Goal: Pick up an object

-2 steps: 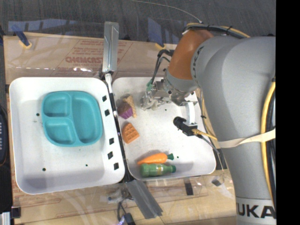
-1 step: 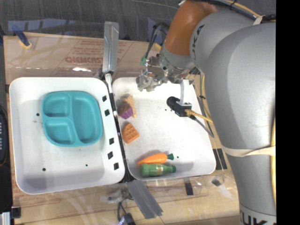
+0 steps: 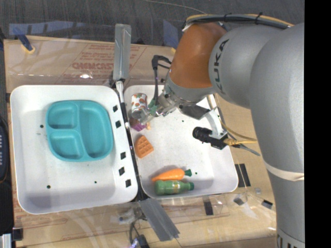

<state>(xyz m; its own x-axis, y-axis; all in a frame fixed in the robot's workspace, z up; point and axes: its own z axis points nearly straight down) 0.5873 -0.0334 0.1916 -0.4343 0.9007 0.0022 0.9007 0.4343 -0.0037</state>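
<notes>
On the cardboard-topped desk [image 3: 62, 61] sit two white bins. The tool [image 3: 154, 107] hangs low in the right bin's [image 3: 217, 164] far left corner beside a small can [image 3: 138, 102]. Nearer lie a waffle piece [image 3: 144, 147], carrot [image 3: 169, 175], and green bottle [image 3: 173, 187]. The left bin [image 3: 31, 185] holds a teal plate [image 3: 79, 129].

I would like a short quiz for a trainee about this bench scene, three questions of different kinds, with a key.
1. True or false: the teal divided plate lies in the left bin.
2. Which thing lies next to the carrot near the front wall of the right bin? A) a blue cup B) a green bottle C) a red ball
3. Fill in: the robot hand is above the right bin's back left corner, close to a small ____.

Key: 1 true; 2 B; 3 can. An orange waffle-like piece lies between the can and the carrot.
</notes>
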